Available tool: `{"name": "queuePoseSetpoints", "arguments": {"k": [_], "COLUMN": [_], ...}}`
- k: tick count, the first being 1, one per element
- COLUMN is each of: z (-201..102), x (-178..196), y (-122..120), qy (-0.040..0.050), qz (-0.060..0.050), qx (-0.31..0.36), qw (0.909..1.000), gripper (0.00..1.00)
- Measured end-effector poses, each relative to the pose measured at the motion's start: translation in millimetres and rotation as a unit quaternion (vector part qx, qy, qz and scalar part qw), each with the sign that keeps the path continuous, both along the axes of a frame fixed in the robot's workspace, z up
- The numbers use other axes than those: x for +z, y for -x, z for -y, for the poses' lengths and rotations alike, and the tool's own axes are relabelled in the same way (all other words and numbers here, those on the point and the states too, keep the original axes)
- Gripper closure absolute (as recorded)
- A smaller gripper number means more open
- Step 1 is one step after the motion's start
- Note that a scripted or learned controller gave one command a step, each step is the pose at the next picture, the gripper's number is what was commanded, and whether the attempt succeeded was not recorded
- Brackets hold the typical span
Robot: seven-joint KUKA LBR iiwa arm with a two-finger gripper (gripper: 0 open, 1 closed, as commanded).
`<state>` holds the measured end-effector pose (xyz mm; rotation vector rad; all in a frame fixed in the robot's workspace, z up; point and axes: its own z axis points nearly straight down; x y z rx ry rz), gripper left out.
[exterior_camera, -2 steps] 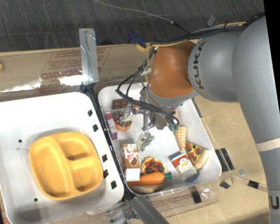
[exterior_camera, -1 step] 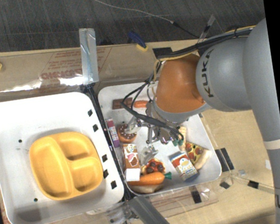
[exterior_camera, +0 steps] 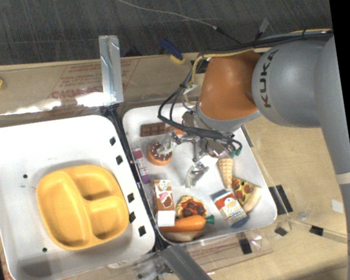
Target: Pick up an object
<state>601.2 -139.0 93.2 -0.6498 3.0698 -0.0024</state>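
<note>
Two white bins sit side by side. The left bin (exterior_camera: 8, 154) carries one yellow divided tray (exterior_camera: 80, 205) with three compartments. The right bin (exterior_camera: 260, 185) carries the small things, and I count them from the tin can (exterior_camera: 229, 207), which stands near the front of that bin.

One pizza slice (exterior_camera: 246, 192) lies just to the right of the can, touching it or nearly so. One ice cream cone (exterior_camera: 226, 171) lies just behind the can, tip pointing toward it. One carrot (exterior_camera: 189, 224) lies to the can's left along the front wall, with one small round pizza (exterior_camera: 189, 206) just behind it and one white block (exterior_camera: 166, 218) at the carrot's far end. One small carton (exterior_camera: 163, 194) stands further left. One frosted doughnut (exterior_camera: 160, 152), one chocolate bar (exterior_camera: 154, 129) and one slim purple-capped tube (exterior_camera: 141, 164) lie well behind and left of the can.

My gripper (exterior_camera: 196, 172) hangs behind and left of the can, just beside the cone. Whether my fingers are apart or together, I cannot tell, and I see nothing between them.
</note>
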Motion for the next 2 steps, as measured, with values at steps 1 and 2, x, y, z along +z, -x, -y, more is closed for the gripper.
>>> {"name": "queuePoseSetpoints", "arguments": {"k": [1, 2], "z": [17, -21], "x": [-1, 4], "y": [14, 51], "qy": [-0.0006, 0.0081], "qz": [-0.003, 0.003], "qx": [0.055, 0.05], "qw": [0.9985, 0.9987], "gripper": [0.0, 0.0]}}
